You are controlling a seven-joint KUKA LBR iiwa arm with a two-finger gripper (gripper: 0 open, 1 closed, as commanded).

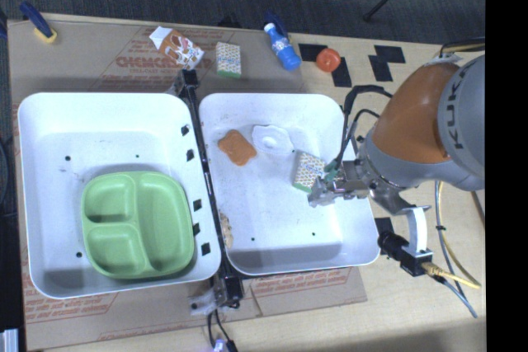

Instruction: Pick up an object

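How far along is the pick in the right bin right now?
Done: the arm has reached into the right bin, and the gripper sits right beside the small patterned packet. In hand: nothing I can confirm; the view does not show the packet lifted or clamped. Left: secure a grasp and raise an object. The orange piece and white item lie untouched, and the green tray sits in the left bin.

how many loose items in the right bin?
3: orange piece at upper left, white item beside it, patterned packet at the claw. The arm may hide more.
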